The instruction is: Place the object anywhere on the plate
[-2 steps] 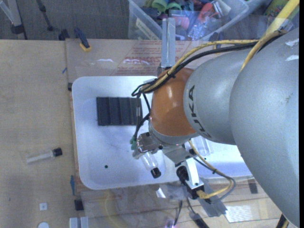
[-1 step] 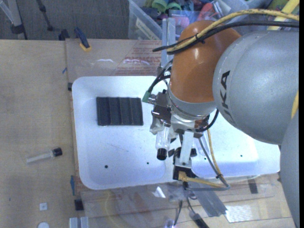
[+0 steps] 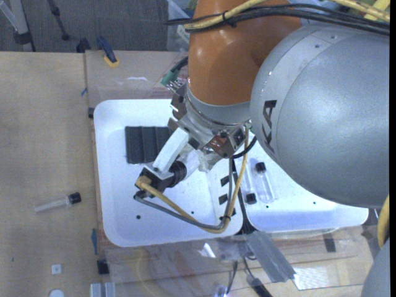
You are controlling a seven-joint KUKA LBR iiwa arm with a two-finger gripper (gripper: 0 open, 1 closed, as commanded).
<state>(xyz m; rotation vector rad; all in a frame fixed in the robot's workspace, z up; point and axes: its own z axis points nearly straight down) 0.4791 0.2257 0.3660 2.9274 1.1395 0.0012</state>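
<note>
a dark grey ribbed slab [image 3: 145, 144] lies flat in a white bin [image 3: 102, 166]; the gripper [image 3: 209, 154]'s state cannot be told

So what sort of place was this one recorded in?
Most likely a robotics lab or test workshop. A grey-and-orange industrial arm with loose cabling reaches over a plain wooden bench that bears shallow white bins, and a clear storage tub stands behind on carpeted floor.
</note>
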